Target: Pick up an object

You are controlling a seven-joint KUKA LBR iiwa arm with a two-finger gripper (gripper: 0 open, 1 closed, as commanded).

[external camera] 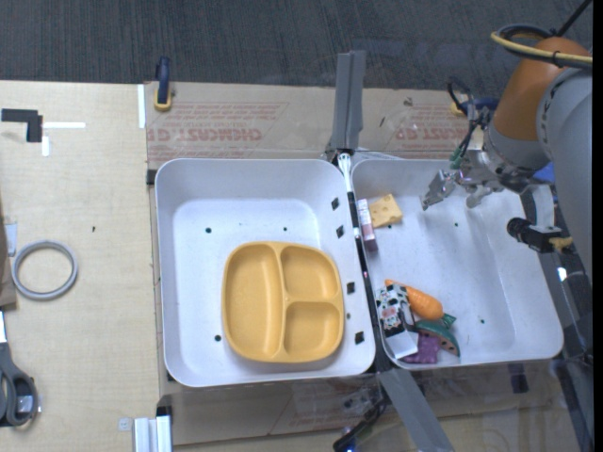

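Observation:
My gripper (450, 192) hangs over the far part of the right bin (490, 252), its fingers spread apart with nothing between them. A yellow cheese-like wedge (383, 211) lies to its left near the bin's far left corner. Next to that, along the divider, lies a small pink-and-white tube (366, 226). At the near left corner sits a cluster: an orange carrot toy (423, 301), a black-and-white packet (392, 311), a purple piece (429, 348) and a green piece (441, 329).
The left bin (188, 252) holds a yellow divided plate (283, 301). On the bench at far left lie a grey tape ring (41, 269) and scissors (17, 394). A grey bar (350, 102) stands behind the bins.

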